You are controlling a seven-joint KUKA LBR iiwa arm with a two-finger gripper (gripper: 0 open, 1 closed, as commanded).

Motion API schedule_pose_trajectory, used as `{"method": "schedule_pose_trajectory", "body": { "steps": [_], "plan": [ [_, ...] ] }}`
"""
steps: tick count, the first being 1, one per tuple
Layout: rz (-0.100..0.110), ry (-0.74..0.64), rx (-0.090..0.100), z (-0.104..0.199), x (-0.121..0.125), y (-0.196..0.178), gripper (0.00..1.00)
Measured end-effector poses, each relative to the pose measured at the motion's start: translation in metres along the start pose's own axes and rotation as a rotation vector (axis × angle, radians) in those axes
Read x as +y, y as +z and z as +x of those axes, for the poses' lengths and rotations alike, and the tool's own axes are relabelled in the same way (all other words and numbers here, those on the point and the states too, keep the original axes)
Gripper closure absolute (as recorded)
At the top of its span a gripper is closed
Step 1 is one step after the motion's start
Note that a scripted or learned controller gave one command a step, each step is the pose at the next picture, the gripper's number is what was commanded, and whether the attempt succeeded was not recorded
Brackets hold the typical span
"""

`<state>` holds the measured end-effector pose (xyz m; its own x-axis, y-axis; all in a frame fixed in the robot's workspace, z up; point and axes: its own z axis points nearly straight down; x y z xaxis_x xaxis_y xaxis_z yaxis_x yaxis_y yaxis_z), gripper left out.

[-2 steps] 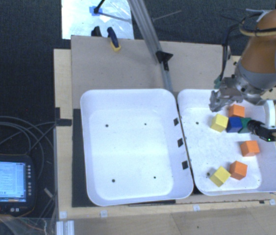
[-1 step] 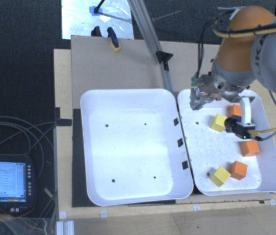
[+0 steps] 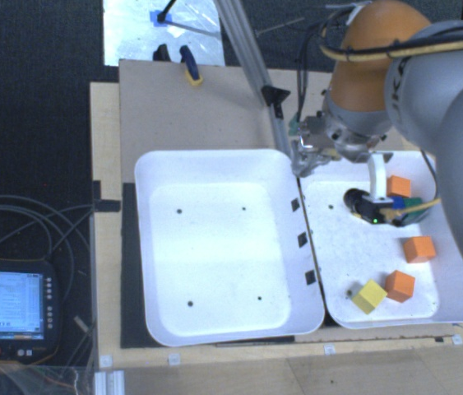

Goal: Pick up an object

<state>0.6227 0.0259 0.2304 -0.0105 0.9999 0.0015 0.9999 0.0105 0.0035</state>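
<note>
In the camera view, the gripper (image 3: 305, 161) hangs over the far left corner of the shallow white plastic right bin (image 3: 455, 307). Whether it is open cannot be told, and no object is seen in it. A small yellow cube (image 3: 370, 296) and a small orange cube (image 3: 400, 285) lie just beside each other, well apart from the gripper, near the bin's front. The task appears to be at the approach step. The next move calls for travelling over one cube, then descending.
</note>
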Motion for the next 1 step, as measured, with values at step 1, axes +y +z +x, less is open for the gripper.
{"method": "schedule_pose_trajectory", "body": {
  "steps": [1],
  "plan": [
    [0.000, 0.000, 0.001, 0.0466, 0.0078, -0.0046, 1.00]
  ]
}}
